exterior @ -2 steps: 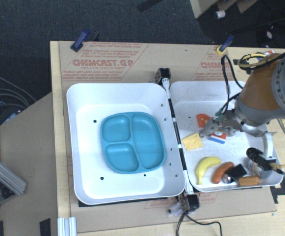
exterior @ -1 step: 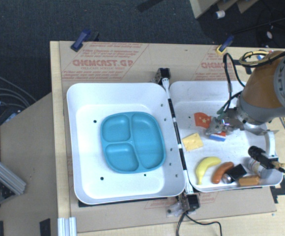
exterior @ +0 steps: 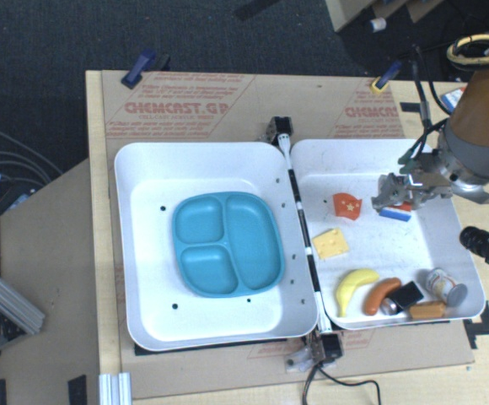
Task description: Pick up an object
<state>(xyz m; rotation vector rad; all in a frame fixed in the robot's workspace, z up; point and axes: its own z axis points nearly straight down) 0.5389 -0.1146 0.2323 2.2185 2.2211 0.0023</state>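
Observation:
My gripper hangs low over the back part of the right bin, at the end of the grey arm with its orange band. Just under it lies a small blue object, partly hidden by the gripper. A red block sits to its left. Farther forward lies a yellow cheese wedge. Along the bin's front are a banana, a brown sausage, a black piece, a grey can and an orange stick.
The left bin holds a blue divided plate. A black rail runs between the two bins. Cables and a blue clip lie beyond the bench's back left corner.

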